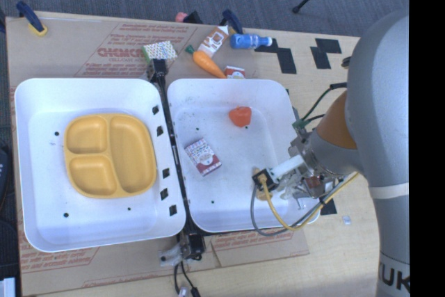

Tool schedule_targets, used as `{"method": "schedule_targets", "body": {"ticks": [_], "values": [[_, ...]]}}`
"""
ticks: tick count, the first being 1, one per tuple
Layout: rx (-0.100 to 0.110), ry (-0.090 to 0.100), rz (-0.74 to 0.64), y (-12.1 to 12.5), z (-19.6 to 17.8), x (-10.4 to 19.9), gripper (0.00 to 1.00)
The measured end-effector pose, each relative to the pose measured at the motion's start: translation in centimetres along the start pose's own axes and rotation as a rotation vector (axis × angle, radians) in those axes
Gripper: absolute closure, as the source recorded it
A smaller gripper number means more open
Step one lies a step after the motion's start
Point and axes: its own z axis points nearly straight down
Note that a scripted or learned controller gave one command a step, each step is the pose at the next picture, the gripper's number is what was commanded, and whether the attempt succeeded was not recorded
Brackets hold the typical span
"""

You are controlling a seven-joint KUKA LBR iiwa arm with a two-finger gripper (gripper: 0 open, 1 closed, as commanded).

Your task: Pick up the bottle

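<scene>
I should move the gripper (pixel 295 188), whose opening I cannot tell, beyond the right bin's (pixel 268 84) far rim and grasp the bottle (pixel 247 42) crosswise.

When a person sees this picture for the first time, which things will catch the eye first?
The yellow divided plate in the left bin stands out most. Next comes the big grey arm at the right, with its claw at the lower right corner of the right bin. A blue bottle lies on the bench beyond the bins, outside both.
</scene>
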Motion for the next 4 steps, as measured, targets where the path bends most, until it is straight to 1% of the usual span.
{"method": "schedule_targets", "body": {"ticks": [1, 2, 3, 4], "values": [[-0.001, 0.003, 0.018, -3.3, -7.9, 0.9, 1.00], [0.000, 0.001, 0.017, -5.6, -4.6, 1.3, 1.00], [-0.002, 0.002, 0.020, -1.0, -10.1, 0.3, 1.00], [0.001, 0.000, -0.002, -2.6, -3.4, 0.6, 1.00]]}}
